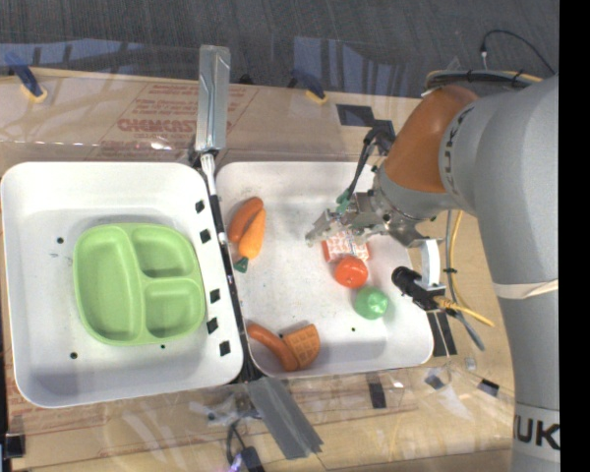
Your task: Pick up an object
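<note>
Tray in left bin

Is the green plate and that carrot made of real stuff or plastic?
The green divided plate looks like smooth plastic: even lime colour, moulded compartments, soft sheen. The carrot is probably a plastic toy: uniform orange, glossy, with a neat green stub.

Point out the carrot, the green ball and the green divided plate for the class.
carrot (pixel 248 226), camera view, middle of its orange body.
green ball (pixel 371 304), camera view, its centre.
green divided plate (pixel 90 288), camera view, floor of its large left compartment.
</note>
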